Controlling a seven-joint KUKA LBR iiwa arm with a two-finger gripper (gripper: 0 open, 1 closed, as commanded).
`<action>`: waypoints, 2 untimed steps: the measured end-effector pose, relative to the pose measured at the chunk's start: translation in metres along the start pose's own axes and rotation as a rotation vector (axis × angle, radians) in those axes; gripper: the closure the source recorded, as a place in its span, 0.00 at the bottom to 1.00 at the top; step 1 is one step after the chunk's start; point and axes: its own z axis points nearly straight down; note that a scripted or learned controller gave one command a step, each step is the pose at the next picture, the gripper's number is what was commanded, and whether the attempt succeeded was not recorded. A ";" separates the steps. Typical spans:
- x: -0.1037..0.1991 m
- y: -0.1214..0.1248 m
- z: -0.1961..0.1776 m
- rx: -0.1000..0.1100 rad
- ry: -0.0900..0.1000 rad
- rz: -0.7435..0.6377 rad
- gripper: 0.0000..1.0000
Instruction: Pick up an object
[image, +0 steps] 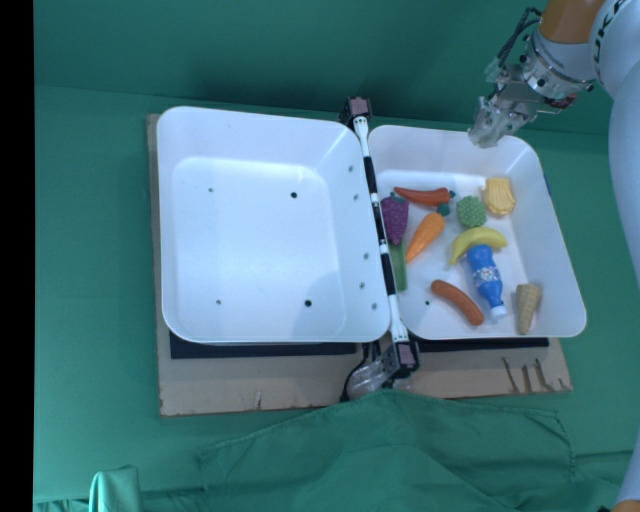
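Note:
The right bin (540, 310) holds several toy foods: a red chili (422, 195), purple grapes (394, 217), an orange carrot (424, 235), a green strawberry-like piece (471, 211), yellow corn (498, 196), a banana (476, 240), a blue bottle (485, 279), a brown sausage (457, 301), an ice-cream cone (526, 305) and a green pod (398, 268). My gripper (490, 131) hangs above the bin's far edge, beyond the corn, with nothing seen in it.
The left bin (200, 300) lies beside the right one, split from it by a black-and-white divider bar (378, 225). Both rest on a cardboard sheet (250, 390). Green cloth (400, 450) bunches at the front.

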 end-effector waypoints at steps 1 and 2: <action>0.008 0.000 -0.002 0.000 0.000 0.000 1.00; -0.027 0.000 -0.027 -0.004 -0.002 0.003 1.00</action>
